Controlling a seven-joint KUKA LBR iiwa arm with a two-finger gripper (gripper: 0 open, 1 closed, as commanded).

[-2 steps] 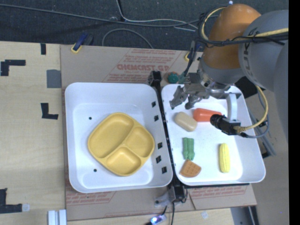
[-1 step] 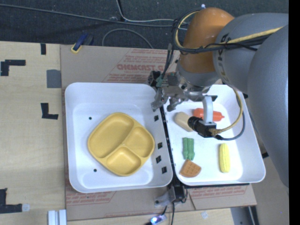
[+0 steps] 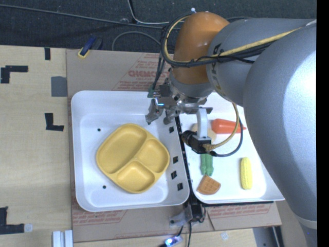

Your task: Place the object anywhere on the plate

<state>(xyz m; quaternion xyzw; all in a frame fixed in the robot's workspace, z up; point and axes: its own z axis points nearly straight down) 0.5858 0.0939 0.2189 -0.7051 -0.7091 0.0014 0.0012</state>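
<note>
Yellow plate [image 3: 132, 158] in left bin [image 3: 82, 153] (gripper [image 3: 159, 115] above its far edge)

Plate [image 3: 132, 157] sits open in the left bin [image 3: 82, 138], sectioned top bare, clear approach from above and from the left. White floor is free all around it, widest along the far side. The gripper [image 3: 160, 113] hangs over that bin's far right corner, by the divider [image 3: 177, 153]. The right bin [image 3: 257, 192] is tighter: the arm [image 3: 267, 76] covers its far half, a cable [image 3: 226, 145] loops across the middle. Carrot [image 3: 226, 126], green piece [image 3: 206, 163], waffle [image 3: 208, 185] and corn [image 3: 246, 172] crowd the near floor, narrow gaps between.
</note>
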